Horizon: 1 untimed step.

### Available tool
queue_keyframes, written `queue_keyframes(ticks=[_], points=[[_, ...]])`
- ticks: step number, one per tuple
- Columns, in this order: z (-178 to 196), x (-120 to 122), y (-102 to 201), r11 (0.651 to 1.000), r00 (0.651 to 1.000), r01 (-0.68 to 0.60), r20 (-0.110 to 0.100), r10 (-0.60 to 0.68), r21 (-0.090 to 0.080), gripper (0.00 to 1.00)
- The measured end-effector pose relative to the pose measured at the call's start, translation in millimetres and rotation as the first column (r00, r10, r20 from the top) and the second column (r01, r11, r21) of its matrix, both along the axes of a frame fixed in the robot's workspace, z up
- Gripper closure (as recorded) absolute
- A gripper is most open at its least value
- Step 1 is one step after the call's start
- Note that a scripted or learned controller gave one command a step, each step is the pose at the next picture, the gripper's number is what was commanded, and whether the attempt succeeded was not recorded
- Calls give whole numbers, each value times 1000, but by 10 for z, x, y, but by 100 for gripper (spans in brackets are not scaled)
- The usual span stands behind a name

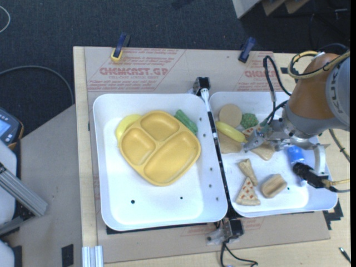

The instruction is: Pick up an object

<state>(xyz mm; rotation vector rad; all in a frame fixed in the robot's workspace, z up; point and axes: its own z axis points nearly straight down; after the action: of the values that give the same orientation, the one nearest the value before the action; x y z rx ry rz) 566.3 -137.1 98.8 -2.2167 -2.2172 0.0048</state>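
Overhead, slightly slanted, the camera view shows two shallow white bins side by side on a bench. In the left bin (111,199) lies a yellow divided plate (160,147), with a green item (187,121) at its upper right edge. In the right bin (289,204) lie a banana (230,130), a round tan piece (230,114), broccoli (248,120), two pizza slices (248,192), a bread chunk (273,185) and a blue object (295,154). The gripper (257,142) hangs low beside the banana; I cannot tell how wide it stands or whether it holds anything.
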Motion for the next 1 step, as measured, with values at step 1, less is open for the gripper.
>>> queue_keyframes(ticks=[1], points=[[-129,7,3,1000,1000,0,5,0,-2,0]])
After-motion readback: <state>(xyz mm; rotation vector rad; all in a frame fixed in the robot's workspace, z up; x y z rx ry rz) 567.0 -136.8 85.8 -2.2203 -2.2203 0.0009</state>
